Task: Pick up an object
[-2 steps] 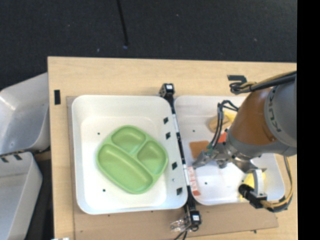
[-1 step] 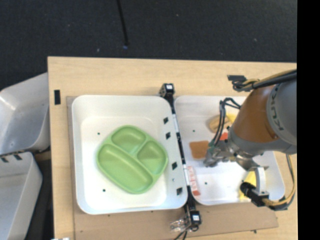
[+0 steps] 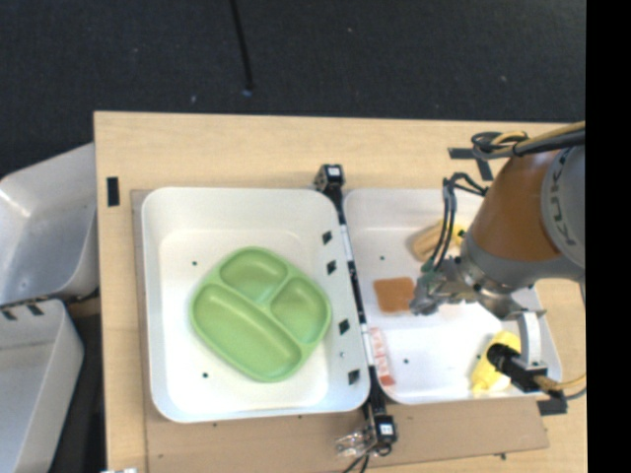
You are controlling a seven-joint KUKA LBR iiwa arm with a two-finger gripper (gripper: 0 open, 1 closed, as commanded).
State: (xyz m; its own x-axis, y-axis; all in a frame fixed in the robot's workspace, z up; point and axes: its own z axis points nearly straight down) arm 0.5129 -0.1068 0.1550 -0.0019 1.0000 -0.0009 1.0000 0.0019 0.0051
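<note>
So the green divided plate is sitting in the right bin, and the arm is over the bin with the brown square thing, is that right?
Not quite. The camera view shows the green divided plate in the left bin, not the right one. The rest holds: the arm is over the right bin, its gripper just beside the brown square piece.

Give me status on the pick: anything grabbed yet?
Done: the arm has reached into the right bin, and the tool sits low beside the brown square item. In hand: nothing visibly held; whether the tool is closed can't be told. Left: grasp and lift. The yellow object and the green divided plate in the left bin lie untouched.
</note>
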